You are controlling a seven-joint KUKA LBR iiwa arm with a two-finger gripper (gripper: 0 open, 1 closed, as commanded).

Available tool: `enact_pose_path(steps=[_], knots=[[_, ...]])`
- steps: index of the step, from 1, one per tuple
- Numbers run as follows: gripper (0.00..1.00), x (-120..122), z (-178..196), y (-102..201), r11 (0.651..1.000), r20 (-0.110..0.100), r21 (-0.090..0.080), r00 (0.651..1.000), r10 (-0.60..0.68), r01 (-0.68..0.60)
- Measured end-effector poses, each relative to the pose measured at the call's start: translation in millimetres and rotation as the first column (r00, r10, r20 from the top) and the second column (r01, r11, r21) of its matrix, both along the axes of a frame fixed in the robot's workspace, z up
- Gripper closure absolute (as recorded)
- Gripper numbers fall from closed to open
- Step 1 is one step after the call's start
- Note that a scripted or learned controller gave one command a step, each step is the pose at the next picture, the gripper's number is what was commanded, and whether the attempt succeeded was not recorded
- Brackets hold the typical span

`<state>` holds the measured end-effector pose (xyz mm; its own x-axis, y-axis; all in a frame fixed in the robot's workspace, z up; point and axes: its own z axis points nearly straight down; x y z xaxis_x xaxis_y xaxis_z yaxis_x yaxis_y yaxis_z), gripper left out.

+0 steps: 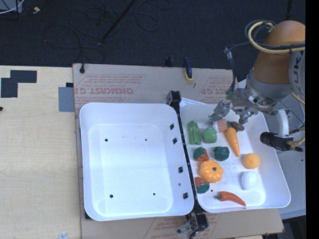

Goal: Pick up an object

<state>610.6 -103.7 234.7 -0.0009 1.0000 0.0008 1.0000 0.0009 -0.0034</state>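
The grey arm (279, 59) with its orange band reaches in from the right and hangs over the far end of the right-hand white bin (271, 180), the fingers (232, 115) spread apart, one prong to the left and one to the right, with nothing gripped between them. Just below the fingers, nearly under them, lies a small pink block (222, 125), and beside it on the right begins the orange carrot (232, 139), which runs slantwise away from the fingers toward the near side of the bin. To the lower left of the fingers sit a light green pepper (209, 135) and, further left, a long green cucumber-like piece (193, 132) standing close against the bin's left wall. Further from the fingers, toward the near edge, come two dark green broccoli-like pieces (221, 153), one of them with a bit of red on it, then an orange pumpkin (211, 171) touching or almost touching them. Off to the lower right of the fingers are a small orange fruit (251, 161) and a white egg (248, 180), near each other. Farthest from the fingers, by the near rim, lies a red chilli pepper (230, 198). The left bin (94, 128) lies well to the left of the fingers, on the cardboard sheet (124, 86) that covers the table (35, 158).
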Motion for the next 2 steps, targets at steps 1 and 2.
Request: enact_pose_path(steps=[1, 2], knots=[[0.0, 3, -155, -50, 1.0, -0.005, 0.0, 1.0, -0.003, 0.003], [1.0, 5, -136, -51, 1.0, 0.003, -0.001, 1.0, -0.007, 0.007]])
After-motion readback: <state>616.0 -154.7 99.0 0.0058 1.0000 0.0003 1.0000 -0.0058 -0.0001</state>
